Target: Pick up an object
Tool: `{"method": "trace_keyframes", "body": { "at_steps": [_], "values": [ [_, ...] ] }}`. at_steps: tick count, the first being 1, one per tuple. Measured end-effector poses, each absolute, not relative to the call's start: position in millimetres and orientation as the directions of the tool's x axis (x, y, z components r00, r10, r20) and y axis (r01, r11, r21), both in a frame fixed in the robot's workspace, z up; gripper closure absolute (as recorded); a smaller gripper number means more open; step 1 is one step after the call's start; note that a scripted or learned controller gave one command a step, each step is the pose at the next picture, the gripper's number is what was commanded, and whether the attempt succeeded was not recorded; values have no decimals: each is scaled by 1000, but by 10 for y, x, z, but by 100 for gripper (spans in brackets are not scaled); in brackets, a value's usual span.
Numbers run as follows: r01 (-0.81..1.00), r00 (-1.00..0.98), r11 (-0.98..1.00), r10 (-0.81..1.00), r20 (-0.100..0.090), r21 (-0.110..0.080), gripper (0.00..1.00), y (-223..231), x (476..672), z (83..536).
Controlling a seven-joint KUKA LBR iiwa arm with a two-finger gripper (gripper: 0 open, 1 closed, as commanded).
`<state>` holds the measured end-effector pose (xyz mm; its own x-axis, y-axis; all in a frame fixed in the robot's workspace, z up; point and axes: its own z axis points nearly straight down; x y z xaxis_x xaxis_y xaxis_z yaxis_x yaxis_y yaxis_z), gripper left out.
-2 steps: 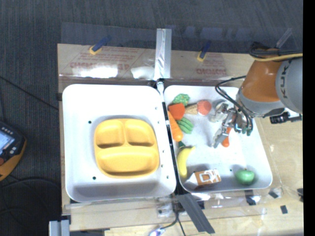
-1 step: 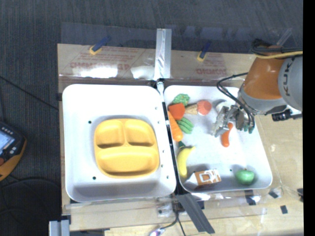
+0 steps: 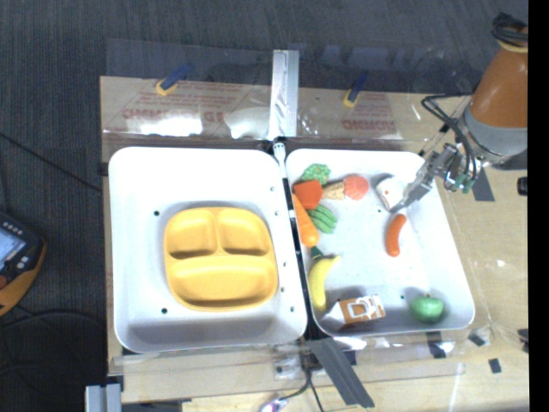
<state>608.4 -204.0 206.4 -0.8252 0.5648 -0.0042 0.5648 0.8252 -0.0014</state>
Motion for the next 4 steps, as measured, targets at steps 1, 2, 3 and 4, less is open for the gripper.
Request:
{"method": "trace_keyframes", "body": {
  "at_steps": [1,2,3,4],
  "values": [
    [728,-686,686,728,-6,1,100,-2055,5451,941],
    [930,-367,367,930,-2,-2,100,-1856,5737,1099],
    [953,-304,304,953,-2,-1,100,-769,6130,1837],
    [994,-108,108,994,-5,-2,100,-317,6568,2670]
  ]
}}
